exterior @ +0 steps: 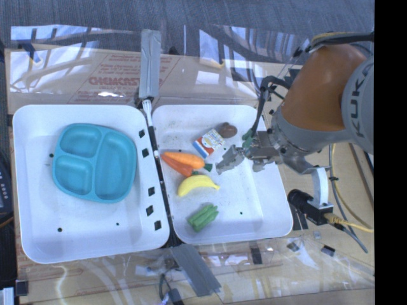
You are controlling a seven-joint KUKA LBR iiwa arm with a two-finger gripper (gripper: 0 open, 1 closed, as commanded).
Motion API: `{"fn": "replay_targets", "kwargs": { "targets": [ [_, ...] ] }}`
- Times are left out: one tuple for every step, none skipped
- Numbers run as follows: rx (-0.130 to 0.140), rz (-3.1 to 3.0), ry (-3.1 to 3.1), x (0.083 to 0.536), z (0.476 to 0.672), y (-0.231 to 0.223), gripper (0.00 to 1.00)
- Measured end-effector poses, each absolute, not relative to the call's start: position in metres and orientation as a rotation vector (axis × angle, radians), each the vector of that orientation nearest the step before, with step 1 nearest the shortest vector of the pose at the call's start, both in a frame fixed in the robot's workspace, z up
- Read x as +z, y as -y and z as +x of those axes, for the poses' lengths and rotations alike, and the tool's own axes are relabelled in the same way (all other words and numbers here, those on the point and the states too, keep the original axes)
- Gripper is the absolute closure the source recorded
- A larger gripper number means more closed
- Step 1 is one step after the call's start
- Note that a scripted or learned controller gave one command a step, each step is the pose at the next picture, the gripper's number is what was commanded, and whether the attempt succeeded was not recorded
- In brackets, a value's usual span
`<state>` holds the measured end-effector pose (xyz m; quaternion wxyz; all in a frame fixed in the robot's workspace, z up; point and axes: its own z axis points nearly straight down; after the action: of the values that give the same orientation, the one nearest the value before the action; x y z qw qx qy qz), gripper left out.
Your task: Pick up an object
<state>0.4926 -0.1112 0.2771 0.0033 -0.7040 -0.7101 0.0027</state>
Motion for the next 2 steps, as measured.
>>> {"fn": "replay_targets", "kwargs": {
  "targets": [
    [-0.006,-1.921,2.495,0.106,0.534,0.096,0.00],
    [0.003,-1.631,2.681,0.189,0.493,0.083,0.00]
  ]
}}
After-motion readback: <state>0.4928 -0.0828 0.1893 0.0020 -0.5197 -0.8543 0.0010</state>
